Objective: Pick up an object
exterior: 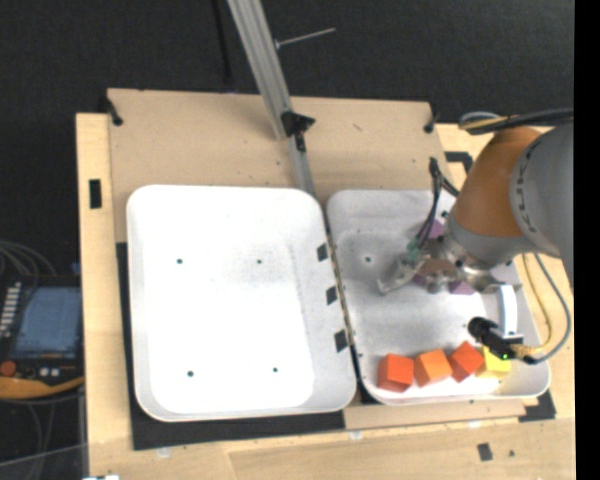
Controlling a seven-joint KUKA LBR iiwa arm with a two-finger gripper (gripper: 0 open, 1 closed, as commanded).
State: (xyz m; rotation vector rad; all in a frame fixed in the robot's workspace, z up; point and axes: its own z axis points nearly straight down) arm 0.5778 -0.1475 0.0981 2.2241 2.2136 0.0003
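End effector hung low in the right bin; we could not tell its grip. Orange blocks lay near.

Two shallow white bins sit side by side on the bench: a left bin and a right bin. Along the right bin's front edge lie three orange blocks in a row, with one small yellow object at the front right corner. One purple object lies near the bin's right edge, partly hidden by the single robot arm.
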